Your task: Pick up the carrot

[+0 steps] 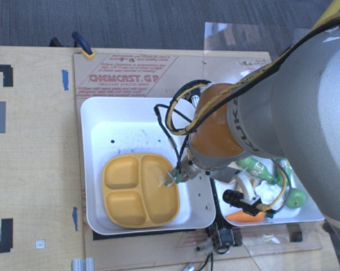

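Observation:
The carrot [246,217] is a small orange piece lying near the front edge of the right bin [305,214], partly hidden by the robot's own parts. My gripper [173,177] hangs over the left bin [96,129], just above the right compartment of a yellow divided plate [139,189]. It is well left of the carrot and apart from it. Nothing shows in its tip, which is small and dark against the plate.
The yellow plate fills the front half of the left bin. In the right bin lie green items [252,164] [296,198] and a white item [267,191], close to the carrot. The grey and orange arm [226,129] covers much of the right bin.

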### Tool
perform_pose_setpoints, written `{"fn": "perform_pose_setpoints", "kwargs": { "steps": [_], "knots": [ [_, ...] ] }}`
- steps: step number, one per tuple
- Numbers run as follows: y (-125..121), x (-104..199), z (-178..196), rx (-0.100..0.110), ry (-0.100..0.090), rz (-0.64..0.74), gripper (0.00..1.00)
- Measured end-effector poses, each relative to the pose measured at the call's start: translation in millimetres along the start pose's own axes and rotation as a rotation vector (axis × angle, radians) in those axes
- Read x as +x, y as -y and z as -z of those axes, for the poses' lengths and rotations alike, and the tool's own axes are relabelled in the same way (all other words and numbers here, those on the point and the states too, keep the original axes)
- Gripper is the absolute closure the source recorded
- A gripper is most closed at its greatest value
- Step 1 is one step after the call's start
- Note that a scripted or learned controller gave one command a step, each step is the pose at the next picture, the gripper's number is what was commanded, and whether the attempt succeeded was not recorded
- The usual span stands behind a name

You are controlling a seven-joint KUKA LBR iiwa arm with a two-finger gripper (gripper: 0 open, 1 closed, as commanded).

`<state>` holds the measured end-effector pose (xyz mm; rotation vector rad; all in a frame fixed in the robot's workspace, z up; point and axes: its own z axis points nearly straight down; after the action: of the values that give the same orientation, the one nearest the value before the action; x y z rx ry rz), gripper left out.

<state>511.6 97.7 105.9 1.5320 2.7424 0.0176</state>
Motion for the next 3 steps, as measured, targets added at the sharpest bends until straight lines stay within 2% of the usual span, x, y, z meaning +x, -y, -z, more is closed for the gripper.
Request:
{"fn": "perform_pose_setpoints", "kwargs": {
  "steps": [1,3],
  "knots": [
    [-22.4,21.2,64.5,0.013,0.006,-0.337,1.0],
    [-21.7,24.3,77.8,0.024,0.006,-0.329,1.0]
  ]
}}
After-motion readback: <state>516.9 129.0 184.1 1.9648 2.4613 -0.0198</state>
